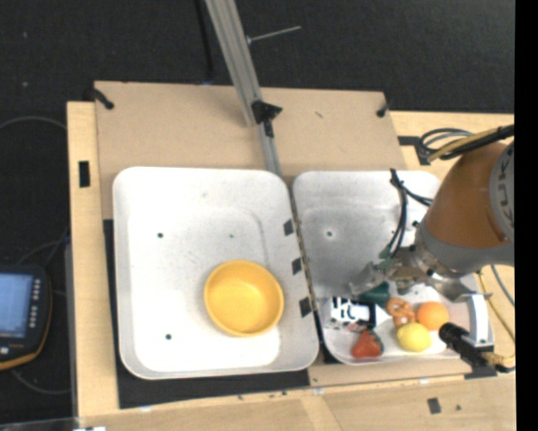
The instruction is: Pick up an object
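Gripper: the gripper point(376, 285) hangs low over the right bin point(340, 205) — grip state cannot be told.
Targets: orange point(432, 314), lemon point(414, 337) and strawberry point(367, 346) crowd the bin's front edge — just beside it, frontward.
Left bin: yellow bowl point(243, 297).

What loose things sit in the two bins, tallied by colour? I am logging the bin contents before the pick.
Yellow: 2, the bowl in the left bin and a lemon-like fruit
Orange: 1, round fruit
Red: 1, strawberry-like piece
Black and white: 1, small item
Tan: 1, small lumpy piece
Total: 6
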Robot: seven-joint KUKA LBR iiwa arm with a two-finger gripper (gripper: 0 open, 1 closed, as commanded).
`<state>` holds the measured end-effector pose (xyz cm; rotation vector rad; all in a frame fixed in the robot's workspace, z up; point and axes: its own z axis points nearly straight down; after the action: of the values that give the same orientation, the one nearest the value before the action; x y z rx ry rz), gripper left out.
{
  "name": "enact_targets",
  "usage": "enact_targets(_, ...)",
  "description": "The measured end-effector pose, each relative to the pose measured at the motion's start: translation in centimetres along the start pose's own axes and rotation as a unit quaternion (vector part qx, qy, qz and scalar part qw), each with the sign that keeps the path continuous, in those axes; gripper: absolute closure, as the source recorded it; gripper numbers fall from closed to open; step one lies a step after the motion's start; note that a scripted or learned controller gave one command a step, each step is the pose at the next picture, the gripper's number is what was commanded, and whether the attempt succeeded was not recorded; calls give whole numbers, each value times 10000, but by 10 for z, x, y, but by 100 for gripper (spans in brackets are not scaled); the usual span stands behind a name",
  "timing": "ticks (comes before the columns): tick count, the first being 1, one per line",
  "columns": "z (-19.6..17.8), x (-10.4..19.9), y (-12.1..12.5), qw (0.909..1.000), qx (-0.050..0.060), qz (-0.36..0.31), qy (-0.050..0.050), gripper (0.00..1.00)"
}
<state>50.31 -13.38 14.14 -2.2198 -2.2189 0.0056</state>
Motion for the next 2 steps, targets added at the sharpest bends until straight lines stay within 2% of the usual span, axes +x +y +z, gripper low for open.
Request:
enact_targets(1, 42, -1, 1, 10000, -28, 2, -9, 0)
enact_targets(2, 30, -2, 2, 10000, -50, 27, -1, 100)
